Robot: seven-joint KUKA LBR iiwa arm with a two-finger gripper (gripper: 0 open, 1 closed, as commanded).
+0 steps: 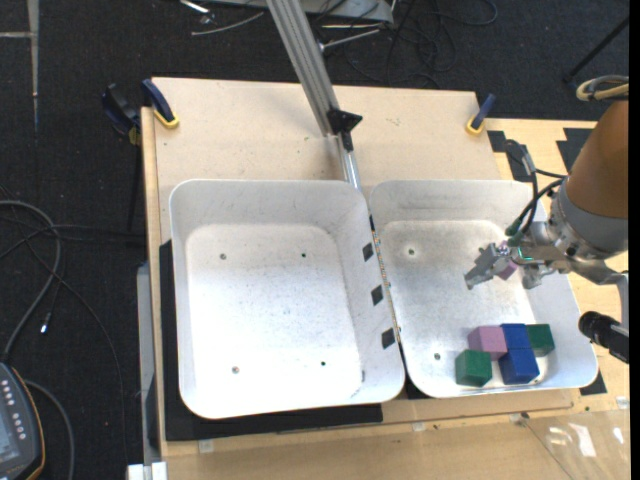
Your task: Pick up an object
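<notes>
The arm [600, 183] enters from the right side of the camera view, with its orange band above the grey wrist. The claw [490, 266] hangs over the right bin [440, 203], roughly at mid-depth and toward that bin's right half. From this angle the finger spacing cannot be resolved, so the claw's state cannot be told. No object is seen between its parts.

The objects lie in the near right corner of the right bin, clear of the claw and nearer the viewer than it:
- A pink block [488, 340] sits at the upper left of the cluster.
- A blue block [518, 353] lies just beside the pink block, on its right, and appears to touch it.
- A green block [474, 368] rests in front of the pink block, closest to the bin's near edge.
- A second, darker green block [541, 338] lies behind and to the right of the blue block.

The left bin [200, 208] stands alongside the right bin; their inner edges meet along the centre line. Both bins rest on the pale wooden surface [250, 128]. A slanted metal rail [305, 53] runs from the top of the view down to the junction of the bins. Orange-tipped clamps [160, 108] grip the surface's far corners.
</notes>
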